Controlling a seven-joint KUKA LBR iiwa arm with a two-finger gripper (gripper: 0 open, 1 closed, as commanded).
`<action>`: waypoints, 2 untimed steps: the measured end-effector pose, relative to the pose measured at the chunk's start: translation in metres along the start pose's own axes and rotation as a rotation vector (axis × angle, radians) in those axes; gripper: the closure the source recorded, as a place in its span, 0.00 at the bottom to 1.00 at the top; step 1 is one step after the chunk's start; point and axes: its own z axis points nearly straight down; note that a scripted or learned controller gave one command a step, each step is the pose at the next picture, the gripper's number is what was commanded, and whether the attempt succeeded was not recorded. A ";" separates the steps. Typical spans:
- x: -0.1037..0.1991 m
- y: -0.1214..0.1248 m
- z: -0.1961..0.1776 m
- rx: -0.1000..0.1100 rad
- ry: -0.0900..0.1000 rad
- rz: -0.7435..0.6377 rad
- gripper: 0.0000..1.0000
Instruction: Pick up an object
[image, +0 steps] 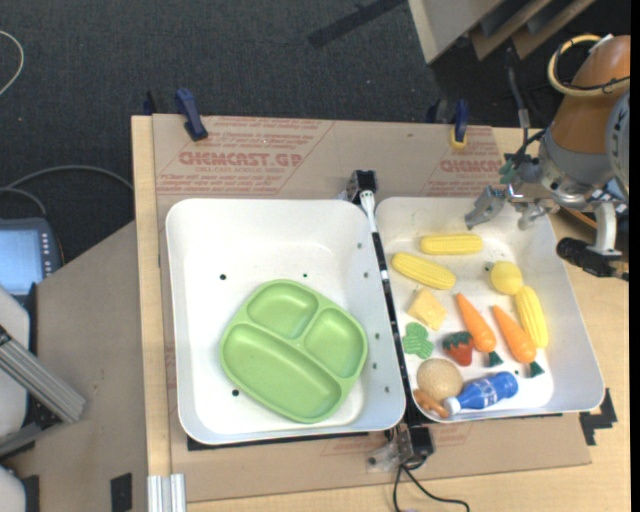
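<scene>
My gripper (503, 214) hangs over the far edge of the right bin (578, 372), open, with nothing between its fingers. Just in front of it lies a yellow corn cob (451, 243). A second cob (422, 269) sits to the left of that, and a third (530, 316) lies toward the bin's right side. Nearby are a lemon (506, 277), a cheese wedge (429, 308), two carrots (475, 322) (514, 335), a broccoli piece (418, 342), a strawberry (459, 347), a tan round roll (438, 378) and a blue bottle (487, 391).
In the left bin (200, 225) rests a green divided plate (293, 349). A black divider strip (380, 275) runs between the bins. Blue clamps (190, 113) (459, 122) hold the cardboard at the back. The arm's wrist (585, 150) stands at the right.
</scene>
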 end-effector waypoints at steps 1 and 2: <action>-0.019 -0.024 0.058 0.017 0.006 0.000 0.00; -0.030 -0.082 0.054 0.009 0.016 -0.003 0.00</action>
